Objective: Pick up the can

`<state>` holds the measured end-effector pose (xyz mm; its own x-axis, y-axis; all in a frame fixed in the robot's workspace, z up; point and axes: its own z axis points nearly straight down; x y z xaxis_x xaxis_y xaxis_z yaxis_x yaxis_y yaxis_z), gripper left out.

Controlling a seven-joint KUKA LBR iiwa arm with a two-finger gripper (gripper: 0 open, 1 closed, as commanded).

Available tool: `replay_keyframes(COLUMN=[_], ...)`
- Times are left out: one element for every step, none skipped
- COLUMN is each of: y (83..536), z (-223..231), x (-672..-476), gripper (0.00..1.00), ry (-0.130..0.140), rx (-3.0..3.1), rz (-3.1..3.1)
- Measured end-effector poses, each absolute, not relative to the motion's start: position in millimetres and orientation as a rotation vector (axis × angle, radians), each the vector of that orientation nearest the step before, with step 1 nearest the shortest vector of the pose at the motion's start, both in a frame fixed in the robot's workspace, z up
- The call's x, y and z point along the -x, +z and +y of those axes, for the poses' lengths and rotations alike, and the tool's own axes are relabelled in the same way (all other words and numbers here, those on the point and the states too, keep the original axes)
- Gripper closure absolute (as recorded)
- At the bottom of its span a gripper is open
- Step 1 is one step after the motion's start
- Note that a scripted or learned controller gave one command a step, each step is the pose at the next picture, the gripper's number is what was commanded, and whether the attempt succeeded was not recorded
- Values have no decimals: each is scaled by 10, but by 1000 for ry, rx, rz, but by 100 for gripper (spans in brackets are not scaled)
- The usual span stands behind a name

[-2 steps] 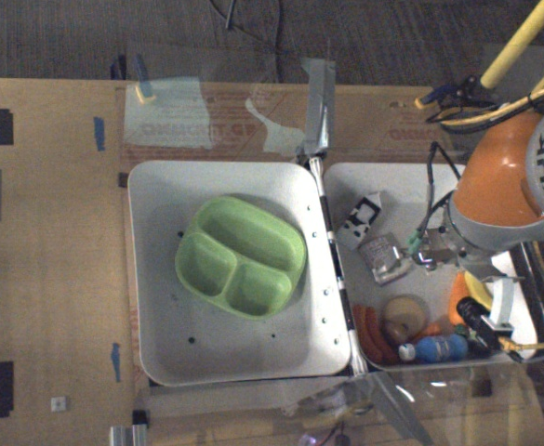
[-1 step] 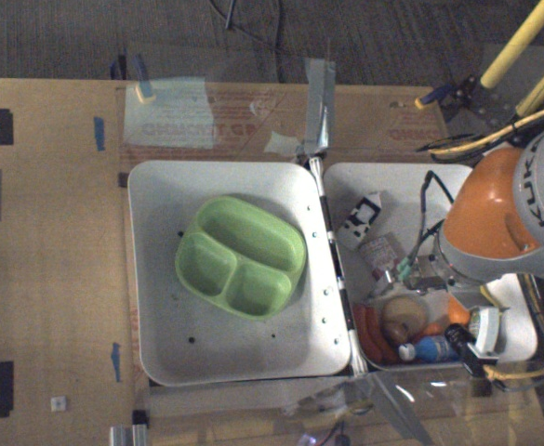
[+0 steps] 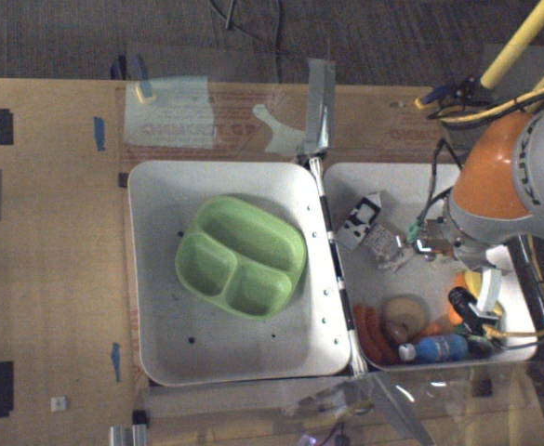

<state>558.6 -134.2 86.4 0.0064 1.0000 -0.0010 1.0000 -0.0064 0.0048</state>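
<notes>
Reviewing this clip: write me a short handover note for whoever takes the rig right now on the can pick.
Gripper: low in the right bin, beside a small black-and-white item; its grip state can't be read.
Can: I can't identify it with confidence; a tan rounded object lies among the clutter at the bin's near edge, next to a blue bottle.
Left bin: holds a green divided plate.
Done: no lift visible.
Left: locate the can, grasp, raise.
</notes>
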Motion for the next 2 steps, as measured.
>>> replay_keyframes(y=[1784,920], z=[-1753,-1418], x=[-5660,-5440], gripper=[0,0], ry=[1,14], rx=[-2250,-2373], rz=[2188,2038])
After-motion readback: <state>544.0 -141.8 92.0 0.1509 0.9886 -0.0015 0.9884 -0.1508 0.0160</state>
